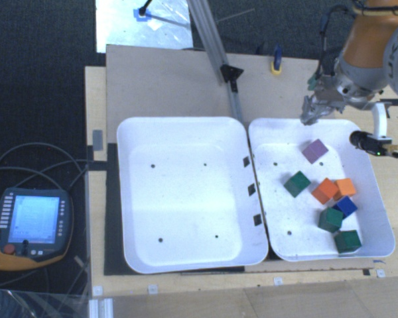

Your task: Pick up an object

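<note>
Blocks crowding right bin

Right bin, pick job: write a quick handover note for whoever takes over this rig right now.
Pincer: hangs over the far rim of the right bin, nothing seen between its fingers; open or shut cannot be told.
Blocks, all lying in the right bin: purple block nearest the pincer; green block alone mid-bin; two orange blocks, blue block and dark green block bunched together; another green block by the near corner.
Left bin: no blocks in it.
Done: nothing lifted yet.
Left: lower, grip one block, lift. The purple one looks easiest, being near and standing apart.
</note>
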You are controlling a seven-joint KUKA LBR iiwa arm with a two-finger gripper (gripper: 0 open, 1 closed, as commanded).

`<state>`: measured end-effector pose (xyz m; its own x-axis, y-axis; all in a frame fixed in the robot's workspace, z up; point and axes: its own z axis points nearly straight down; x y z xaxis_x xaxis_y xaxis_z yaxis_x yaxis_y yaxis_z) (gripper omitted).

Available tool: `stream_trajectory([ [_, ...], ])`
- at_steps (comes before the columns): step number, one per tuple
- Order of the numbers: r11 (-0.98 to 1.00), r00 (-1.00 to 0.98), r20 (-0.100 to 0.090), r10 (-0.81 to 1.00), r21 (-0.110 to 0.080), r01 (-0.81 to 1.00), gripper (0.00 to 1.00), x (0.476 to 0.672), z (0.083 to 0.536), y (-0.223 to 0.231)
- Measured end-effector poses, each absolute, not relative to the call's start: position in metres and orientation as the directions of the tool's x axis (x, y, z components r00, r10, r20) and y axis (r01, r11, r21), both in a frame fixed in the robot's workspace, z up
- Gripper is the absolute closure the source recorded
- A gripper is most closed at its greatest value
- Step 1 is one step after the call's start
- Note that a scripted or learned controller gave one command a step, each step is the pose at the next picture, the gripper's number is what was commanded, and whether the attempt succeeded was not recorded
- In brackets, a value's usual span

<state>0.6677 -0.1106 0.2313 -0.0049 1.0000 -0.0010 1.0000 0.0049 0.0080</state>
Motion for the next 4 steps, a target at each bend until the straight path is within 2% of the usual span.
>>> stream_trajectory([
  [1, 0.004, -0.004, -0.002, 1.000, 0.010, 1.000, 1.00, 0.662, 0.292, -0.115],
  [2, 0.008, -0.008, 0.001, 1.000, 0.001, 1.000, 1.00, 0.637, 0.283, -0.070],
  [4, 0.009, -0.009, 0.002, 1.000, -0.001, 1.000, 1.00, 0.601, 0.247, 0.024],
])
